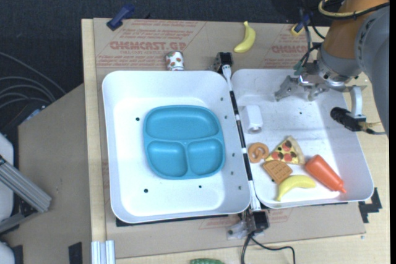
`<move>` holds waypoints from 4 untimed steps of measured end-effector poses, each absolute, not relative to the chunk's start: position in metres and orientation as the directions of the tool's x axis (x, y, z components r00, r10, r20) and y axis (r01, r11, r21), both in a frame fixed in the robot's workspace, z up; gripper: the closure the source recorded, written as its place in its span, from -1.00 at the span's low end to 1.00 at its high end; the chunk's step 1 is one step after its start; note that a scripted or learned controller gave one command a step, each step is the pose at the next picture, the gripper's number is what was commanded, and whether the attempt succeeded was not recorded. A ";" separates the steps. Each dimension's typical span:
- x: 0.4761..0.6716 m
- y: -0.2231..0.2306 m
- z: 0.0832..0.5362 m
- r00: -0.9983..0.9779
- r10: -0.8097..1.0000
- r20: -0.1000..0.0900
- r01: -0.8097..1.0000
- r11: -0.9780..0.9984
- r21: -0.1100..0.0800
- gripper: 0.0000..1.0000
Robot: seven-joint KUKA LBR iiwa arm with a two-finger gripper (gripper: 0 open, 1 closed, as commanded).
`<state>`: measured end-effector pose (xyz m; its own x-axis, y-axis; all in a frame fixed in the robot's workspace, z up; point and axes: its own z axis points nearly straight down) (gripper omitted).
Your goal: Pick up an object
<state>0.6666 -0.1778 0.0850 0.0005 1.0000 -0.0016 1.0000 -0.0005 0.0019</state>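
My end effector (301, 87) hovers spread and empty over the right bin (352, 161); nothing picked yet, toy carrot (326, 173) well below-right.

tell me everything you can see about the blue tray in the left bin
The blue tray is a light blue divided plate that looks like smooth plastic, with rounded corners. It has three compartments: one wide one across the far side and two smaller ones side by side nearer the camera. All three hold nothing. It lies flat and upright near the middle of the left white bin, resting on the bin floor, touching nothing else.
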 end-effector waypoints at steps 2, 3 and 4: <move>0.667 -0.148 0.085 -0.001 1.000 0.001 1.000 0.001 -0.001 -1.00; 0.667 -0.107 0.085 -0.001 1.000 0.001 1.000 0.001 -0.002 -1.00; 0.667 -0.156 0.085 0.001 1.000 -0.001 1.000 -0.001 0.002 -1.00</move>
